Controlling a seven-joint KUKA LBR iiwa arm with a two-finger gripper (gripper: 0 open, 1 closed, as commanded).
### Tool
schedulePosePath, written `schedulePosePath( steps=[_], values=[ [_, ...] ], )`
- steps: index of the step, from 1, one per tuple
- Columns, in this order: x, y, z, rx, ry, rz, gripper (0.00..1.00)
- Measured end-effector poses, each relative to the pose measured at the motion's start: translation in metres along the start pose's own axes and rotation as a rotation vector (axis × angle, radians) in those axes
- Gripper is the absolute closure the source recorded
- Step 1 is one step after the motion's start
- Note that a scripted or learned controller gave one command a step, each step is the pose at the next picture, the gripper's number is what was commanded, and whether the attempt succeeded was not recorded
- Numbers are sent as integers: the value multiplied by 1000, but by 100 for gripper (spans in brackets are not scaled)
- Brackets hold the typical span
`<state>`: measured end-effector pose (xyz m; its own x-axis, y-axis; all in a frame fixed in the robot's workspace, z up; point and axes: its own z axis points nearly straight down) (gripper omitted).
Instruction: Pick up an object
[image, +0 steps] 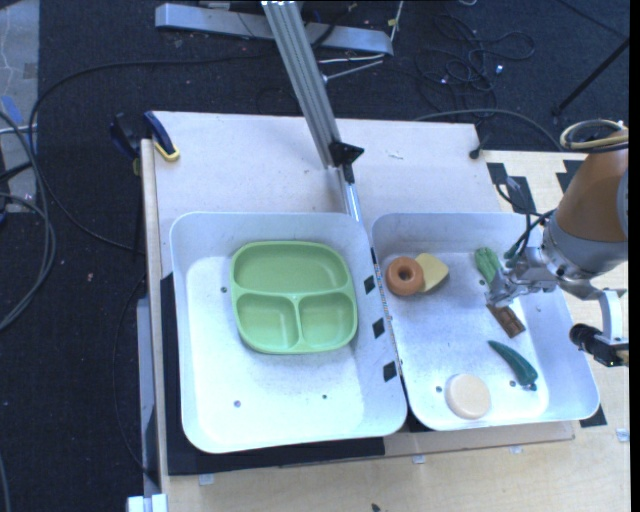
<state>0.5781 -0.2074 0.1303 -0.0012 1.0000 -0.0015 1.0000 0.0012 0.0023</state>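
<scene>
hand (497, 293) low in right bin (560, 400)

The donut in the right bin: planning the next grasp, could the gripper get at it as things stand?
Probably yes: the donut lies uncovered, only touching a yellow piece, and the gripper is nearby.

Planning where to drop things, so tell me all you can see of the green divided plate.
The green divided plate is pale green, plastic-looking, a rounded rectangle with a raised rim and three compartments: one wide across the far side, two smaller on the near side. It lies flat, right way up, in the left bin, slightly toward its far right. Its compartments hold nothing, and only the bin floor touches it.
</scene>
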Motion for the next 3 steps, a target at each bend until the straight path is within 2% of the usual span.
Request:
schedulePosePath(
  steps=[2, 3],
  values=[
    [-8, 7, -84, -3, -1, 0, 100],
    [43, 14, -97, -1, 3, -7, 100]
  ],
)
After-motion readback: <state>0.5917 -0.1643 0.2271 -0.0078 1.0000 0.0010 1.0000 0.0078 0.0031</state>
